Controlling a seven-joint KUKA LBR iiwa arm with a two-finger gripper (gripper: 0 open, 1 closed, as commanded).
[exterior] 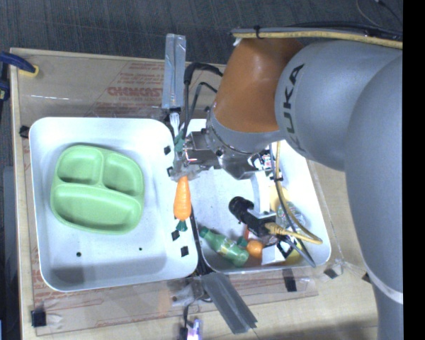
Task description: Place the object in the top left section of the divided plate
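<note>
A green divided plate [98,188] lies in the left bin [99,268], with two small sections at its top and one long section below. An orange carrot [182,200] with a green top hangs over the wall between the two bins, to the right of the plate. My gripper [181,166] is right above the carrot's green end and looks shut on it. The arm's orange band and grey body cover much of the right bin.
In the right bin [219,190], near its front edge, lie a green bottle [224,245] and a small orange thing [254,247]. A grey bar [174,69] stands behind the bins, and another grey bar [227,299] lies in front of them.
</note>
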